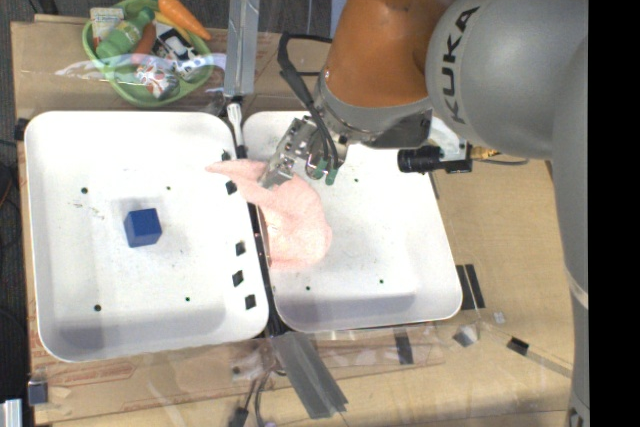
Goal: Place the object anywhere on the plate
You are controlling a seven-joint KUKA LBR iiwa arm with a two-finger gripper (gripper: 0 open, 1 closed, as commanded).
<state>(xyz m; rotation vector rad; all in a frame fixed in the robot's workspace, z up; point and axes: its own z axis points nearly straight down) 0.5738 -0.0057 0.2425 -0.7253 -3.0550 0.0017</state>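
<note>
Wooden desk (500,315) under my camera carries two shallow white bins side by side, with dark floor beyond its far edge. At the far left corner I see a green bowl (150,87) heaped with toy food. My left bin (60,245) holds a small blue cube (143,226) lying left of its centre. A pink floppy object (292,220) lies across the left rim of the right bin (400,255), one tip poking toward the left bin. From the right, the grey arm (500,65) reaches in, orange band (385,40) showing, wrist angled down and left. The tool (297,158) sits at the pink object's far end; whether it is clamped, I cannot tell.
</note>
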